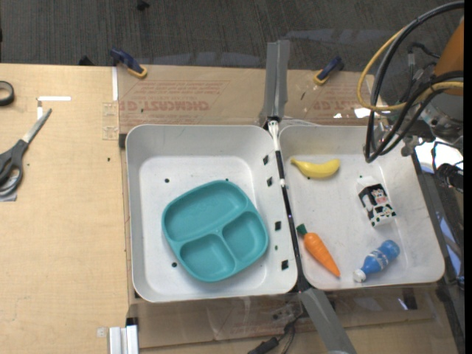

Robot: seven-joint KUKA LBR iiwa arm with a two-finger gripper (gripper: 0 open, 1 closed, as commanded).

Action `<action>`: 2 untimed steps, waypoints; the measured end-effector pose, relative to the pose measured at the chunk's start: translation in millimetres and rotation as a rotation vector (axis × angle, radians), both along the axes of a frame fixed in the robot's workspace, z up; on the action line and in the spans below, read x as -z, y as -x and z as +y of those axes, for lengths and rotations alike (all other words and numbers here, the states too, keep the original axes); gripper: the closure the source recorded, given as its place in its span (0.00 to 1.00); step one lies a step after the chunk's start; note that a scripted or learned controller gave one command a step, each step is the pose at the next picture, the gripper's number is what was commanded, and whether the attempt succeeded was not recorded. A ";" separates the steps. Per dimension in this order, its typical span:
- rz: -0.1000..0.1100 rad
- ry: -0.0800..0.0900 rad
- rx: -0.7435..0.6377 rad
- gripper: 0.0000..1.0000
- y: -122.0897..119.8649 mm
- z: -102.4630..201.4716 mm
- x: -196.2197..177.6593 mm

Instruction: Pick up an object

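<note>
The arm (pixel 442 87) waits at the right bin (pixel 420 271). The carrot (pixel 321 253) lies apart from the bottle (pixel 377 260), so a straight descent over its middle suits best.

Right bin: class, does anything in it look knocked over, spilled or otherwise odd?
Nothing looks spilled or damaged. In the right bin, the blue bottle lies on its side near the front, cap pointing left. The small black-and-white carton also lies flat. The banana and carrot rest apart from each other, untouched.
</note>
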State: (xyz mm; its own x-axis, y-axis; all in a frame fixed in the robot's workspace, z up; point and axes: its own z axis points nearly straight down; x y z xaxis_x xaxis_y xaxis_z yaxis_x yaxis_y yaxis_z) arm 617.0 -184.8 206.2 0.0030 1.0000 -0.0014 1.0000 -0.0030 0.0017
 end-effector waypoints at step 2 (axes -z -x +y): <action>0.004 0.000 0.240 0.00 78.5 129.8 14.8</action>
